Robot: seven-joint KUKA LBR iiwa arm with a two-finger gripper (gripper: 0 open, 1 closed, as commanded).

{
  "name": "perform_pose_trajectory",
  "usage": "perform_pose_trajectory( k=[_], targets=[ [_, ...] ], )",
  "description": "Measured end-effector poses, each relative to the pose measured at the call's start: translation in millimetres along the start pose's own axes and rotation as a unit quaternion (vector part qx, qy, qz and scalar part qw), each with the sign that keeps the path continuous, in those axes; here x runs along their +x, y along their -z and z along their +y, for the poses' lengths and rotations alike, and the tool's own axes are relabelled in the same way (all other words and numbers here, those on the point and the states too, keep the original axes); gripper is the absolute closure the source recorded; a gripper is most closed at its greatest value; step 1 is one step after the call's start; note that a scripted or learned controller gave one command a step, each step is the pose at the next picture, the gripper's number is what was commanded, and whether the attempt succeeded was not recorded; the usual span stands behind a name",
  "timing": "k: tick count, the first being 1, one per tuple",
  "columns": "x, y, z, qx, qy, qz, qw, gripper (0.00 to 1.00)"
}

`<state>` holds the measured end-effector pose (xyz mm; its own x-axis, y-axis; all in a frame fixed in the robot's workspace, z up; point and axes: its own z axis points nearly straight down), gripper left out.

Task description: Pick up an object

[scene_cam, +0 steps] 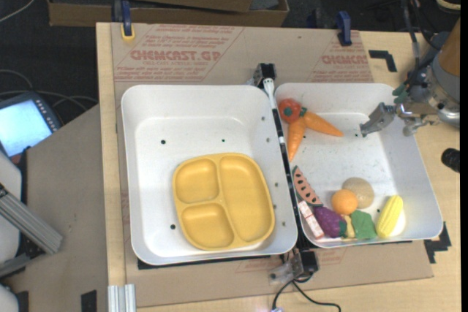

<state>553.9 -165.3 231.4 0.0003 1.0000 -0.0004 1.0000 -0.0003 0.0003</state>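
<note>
Grey arm reaching in at right of frame

Jaws (pixel 380 118) hold nothing above the right bin (pixel 409 157); their spread cannot be told.

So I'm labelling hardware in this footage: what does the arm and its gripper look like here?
The arm enters at the view's right edge as a rounded grey body with an orange band higher up. Dark cables run along it near the wrist. The gripper is a small grey metal piece with dark joints, ending in slim fingers over the right bin.
</note>
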Motion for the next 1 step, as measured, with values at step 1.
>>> perform_pose_trajectory(
  k=[1],
  targets=[
    [65.5,-49.2,47.2,0.001,0.004,0.001,1.0,0.0]
  ],
)
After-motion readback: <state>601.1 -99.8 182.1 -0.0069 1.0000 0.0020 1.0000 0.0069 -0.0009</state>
